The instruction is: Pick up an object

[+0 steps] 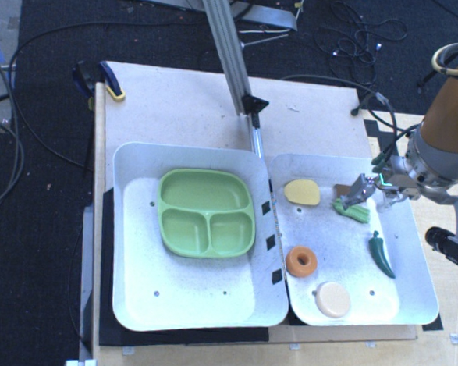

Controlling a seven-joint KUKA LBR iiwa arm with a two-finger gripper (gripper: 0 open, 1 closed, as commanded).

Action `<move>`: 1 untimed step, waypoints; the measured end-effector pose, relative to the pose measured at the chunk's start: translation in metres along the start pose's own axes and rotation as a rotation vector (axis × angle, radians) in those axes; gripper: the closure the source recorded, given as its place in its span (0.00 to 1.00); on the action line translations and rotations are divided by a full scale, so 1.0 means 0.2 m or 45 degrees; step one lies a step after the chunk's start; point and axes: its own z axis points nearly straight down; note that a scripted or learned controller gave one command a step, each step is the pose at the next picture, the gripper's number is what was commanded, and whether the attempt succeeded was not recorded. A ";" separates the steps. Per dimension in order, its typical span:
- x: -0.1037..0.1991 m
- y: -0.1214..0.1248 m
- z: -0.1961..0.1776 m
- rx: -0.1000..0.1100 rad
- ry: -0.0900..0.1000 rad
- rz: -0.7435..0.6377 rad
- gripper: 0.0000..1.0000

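Green divided tray [206, 213] in left bin [128, 288], w/ 3 compartments. Metal pole [229, 49] slants over bench. Black cables [34, 63] on dark floor.

Bare floor lying open mid-right bin [412, 254], yellow piece [302, 193], orange ring [302, 262], green pepper [381, 254] and pale disc [333, 299] crowding around it

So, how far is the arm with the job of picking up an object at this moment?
Done: the gripper has reached the right bin and sits low at the light green item. In hand: the grasp itself; whether the item is held is not visible. Left: lifting it. The yellow piece, donut, green pepper and cream disc lie untouched; the green tray is in the left bin.
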 end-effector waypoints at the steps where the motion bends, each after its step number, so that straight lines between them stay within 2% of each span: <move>1: 0.00 0.00 0.00 -0.002 0.000 0.000 0.00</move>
